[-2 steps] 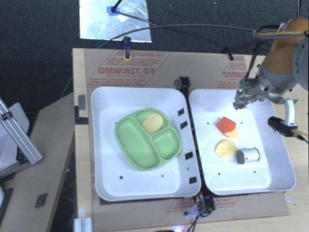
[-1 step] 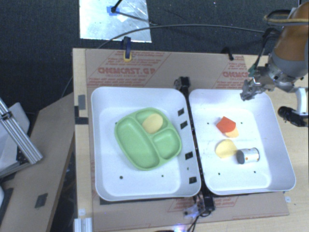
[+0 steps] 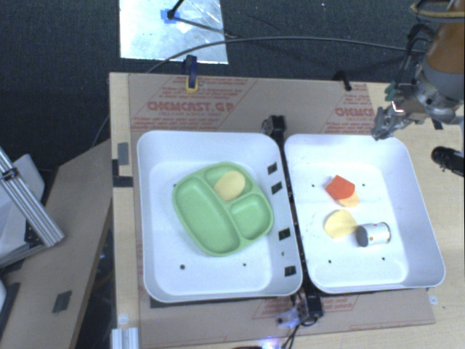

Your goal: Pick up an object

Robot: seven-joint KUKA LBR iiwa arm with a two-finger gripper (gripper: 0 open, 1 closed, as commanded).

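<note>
The right bin (image 3: pixel 418 195) held three small objects close together near its middle. An orange block (image 3: pixel 340 187), angular and matte, lay nearest the back, with a sliver of paler orange showing at its lower right edge; whether that belonged to the block or to a separate piece beneath could not be made out. Just in front of it lay a soft-looking, rounded yellow piece (image 3: pixel 338 224), and touching that on its right lay a short cylinder (image 3: pixel 372 234) on its side, white-bodied with a dark grey end cap.

In the left bin (image 3: pixel 156 195) sat a green divided plate (image 3: pixel 221 209) of smooth plastic, with one long compartment and two smaller ones. A pale yellow, egg-shaped thing (image 3: pixel 230 185) rested in the upper small compartment.

Both bins were shallow, glossy white, with rounded corners, and were joined along the middle by black clips. They stood on a brown board (image 3: pixel 240 100) printed with red lettering.

The gripper (image 3: pixel 383 127) hung over the far right corner of the right bin, well apart from the three objects, with nothing seen in it. Its tip was dark and blurred against the board, so whether it was apart or together could not be told. The arm above it was cut off by the picture's edge.
</note>
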